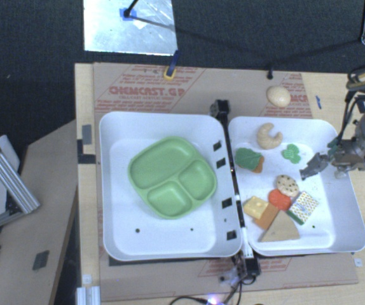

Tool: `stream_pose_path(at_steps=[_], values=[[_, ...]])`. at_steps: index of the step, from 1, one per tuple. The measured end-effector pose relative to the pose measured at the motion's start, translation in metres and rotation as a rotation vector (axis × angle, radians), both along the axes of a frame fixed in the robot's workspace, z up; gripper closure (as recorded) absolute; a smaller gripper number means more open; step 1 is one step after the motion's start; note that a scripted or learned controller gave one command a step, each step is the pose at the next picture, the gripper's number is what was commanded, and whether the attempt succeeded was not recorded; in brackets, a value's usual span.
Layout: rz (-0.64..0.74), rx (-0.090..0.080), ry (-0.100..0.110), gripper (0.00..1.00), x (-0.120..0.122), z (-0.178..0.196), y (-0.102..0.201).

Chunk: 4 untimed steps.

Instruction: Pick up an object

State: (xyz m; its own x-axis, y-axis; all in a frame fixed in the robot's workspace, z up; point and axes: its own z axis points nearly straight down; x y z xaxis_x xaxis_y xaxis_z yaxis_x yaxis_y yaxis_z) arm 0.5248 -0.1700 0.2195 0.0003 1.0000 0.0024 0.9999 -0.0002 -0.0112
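Camera view, fixed above the bench: the gripper [314, 166] hangs over the right bin [344, 234], reaching in from the bin's right wall. Whether its fingers are spread or pressed together cannot be told at this angle; nothing is seen between them.

Candidate objects lie in a loose group beside and below the tool:
- Round speckled cookie [287, 184]: nearest the tool tip, just below and to its left.
- Red piece [280, 199]: touching the cookie's lower edge.
- Patterned square block [303, 206]: directly below the tool, touching the red piece.
- Yellow cheese wedge [256, 206] and tan triangular slice [280, 232]: further down and left, crowded together.
- Small green leaf shape [290, 152]: just up and left of the tool, lying apart from the rest.
- Broccoli piece [248, 159] and pale croissant [269, 136]: well to the tool's left.

Handling judgement: these appear to be toy food items, so likely light, stiff and fairly smooth. A light, hard piece may skid or pop out under an off-centre pinch. The cookie and leaf are flat and offer little edge height; take them across the narrowest width, low against the bin floor. The patterned block offers parallel sides and is the more secure choice, though its neighbours crowd one side.

The left bin [112, 234], holding a green divided plate [172, 176], lies well away from the tool.
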Motion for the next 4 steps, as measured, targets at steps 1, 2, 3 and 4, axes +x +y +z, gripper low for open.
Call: stream_pose_path(at_steps=[1, 2, 3, 4], values=[[0.004, -0.003, -0.012, 0.00, 0.003, 0.007, 0.000], [0.002, -0.002, -0.011, 0.00, -0.002, -0.037, 0.005], [0.001, -0.001, -0.008, 0.00, -0.003, -0.100, 0.004], [0.000, -0.015, -0.029, 0.00, 0.001, -0.129, -0.001]])
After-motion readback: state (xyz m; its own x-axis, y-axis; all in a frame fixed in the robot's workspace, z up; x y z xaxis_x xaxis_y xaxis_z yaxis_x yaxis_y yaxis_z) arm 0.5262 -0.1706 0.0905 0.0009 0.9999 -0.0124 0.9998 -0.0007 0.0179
